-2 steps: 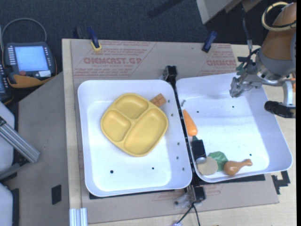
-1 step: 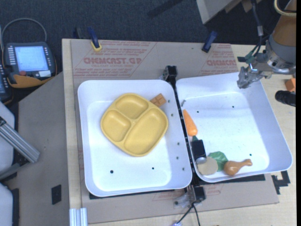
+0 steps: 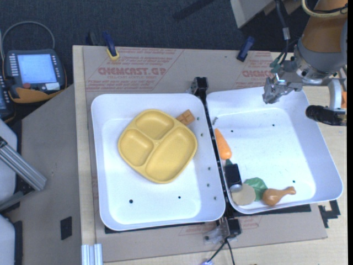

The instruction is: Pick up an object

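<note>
Left bin [image 3: 110, 203]: a yellow divided plate [image 3: 158, 145] lies flat near its middle, with a small brown block [image 3: 186, 117] just beside the plate's far right corner, toward the divider between the bins.
Right bin [image 3: 309, 148]: its objects crowd the left wall and near corner, which leaves them little room for a grasp from that side.
Carrot [image 3: 222, 143]: lies lengthwise along the left wall, the most separate candidate to pick.
Black block [image 3: 233, 175]: sits just below the carrot, close to the wall.
Near-corner cluster: a pale round piece [image 3: 243, 195], a green item [image 3: 256, 184] and a brown drumstick-shaped toy [image 3: 277, 193] touch or nearly touch.
Gripper [image 3: 271, 94]: hangs over the far edge of the right bin, well apart from every object; whether it is apart or together cannot be told at this size, and nothing is seen in it.
Stage: judged as before any grasp; the arm would need to travel toward the near left of its bin.
</note>
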`<action>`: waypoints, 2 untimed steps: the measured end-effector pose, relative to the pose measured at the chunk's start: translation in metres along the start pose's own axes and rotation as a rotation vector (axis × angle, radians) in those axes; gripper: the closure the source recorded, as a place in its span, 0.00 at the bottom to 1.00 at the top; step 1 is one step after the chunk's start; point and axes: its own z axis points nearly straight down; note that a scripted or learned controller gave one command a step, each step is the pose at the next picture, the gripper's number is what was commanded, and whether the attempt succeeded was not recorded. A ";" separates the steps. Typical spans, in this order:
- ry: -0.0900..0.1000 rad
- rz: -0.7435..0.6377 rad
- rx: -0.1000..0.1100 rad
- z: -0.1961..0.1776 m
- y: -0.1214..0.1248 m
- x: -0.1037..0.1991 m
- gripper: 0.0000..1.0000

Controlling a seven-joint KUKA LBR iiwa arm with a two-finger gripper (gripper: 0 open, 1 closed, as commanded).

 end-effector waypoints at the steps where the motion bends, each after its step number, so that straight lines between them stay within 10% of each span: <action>1: 0.000 0.000 0.000 -0.009 -0.003 0.049 1.00; 2: 0.000 0.001 0.002 -0.006 -0.009 0.093 1.00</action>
